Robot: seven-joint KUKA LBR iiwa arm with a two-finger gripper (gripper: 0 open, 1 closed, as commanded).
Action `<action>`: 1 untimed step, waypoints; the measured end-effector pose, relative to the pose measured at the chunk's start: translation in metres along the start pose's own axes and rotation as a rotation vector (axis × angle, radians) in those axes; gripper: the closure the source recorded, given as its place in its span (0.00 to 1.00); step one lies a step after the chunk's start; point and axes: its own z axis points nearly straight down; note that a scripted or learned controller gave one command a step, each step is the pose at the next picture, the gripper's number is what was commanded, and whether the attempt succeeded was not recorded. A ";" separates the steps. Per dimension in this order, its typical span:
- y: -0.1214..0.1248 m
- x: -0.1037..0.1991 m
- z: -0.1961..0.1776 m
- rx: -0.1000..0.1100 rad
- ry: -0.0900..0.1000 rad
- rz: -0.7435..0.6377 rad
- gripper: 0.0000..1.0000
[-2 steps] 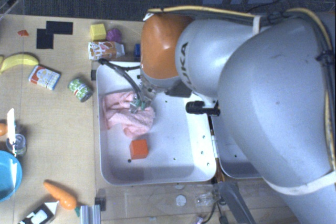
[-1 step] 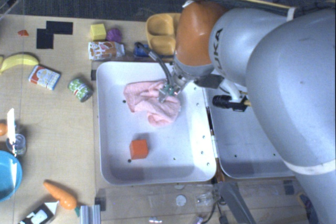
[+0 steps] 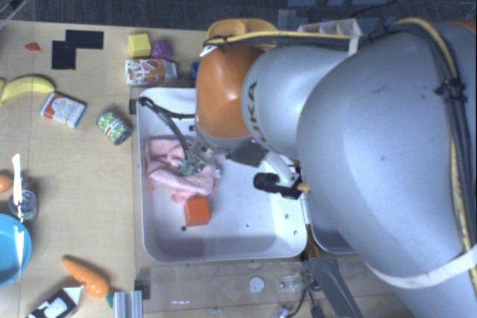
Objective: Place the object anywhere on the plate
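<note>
A crumpled pink cloth lies at the left side of the white bin. Just in front of it sits an orange-red block. My gripper comes down from the orange wrist band onto the right edge of the cloth, its tip touching or pressed into the fabric. The block lies a little below the gripper and apart from it. A blue plate rests at the far left edge of the bench, partly cut off by the frame and well away from the gripper.
On the bench left of the bin lie a banana, a small carton, a green can and a carrot. A yellow block and a snack box sit behind the bin. The arm's bulk covers the right bin.
</note>
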 end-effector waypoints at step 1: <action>-0.006 -0.113 -0.088 0.021 0.005 -0.048 1.00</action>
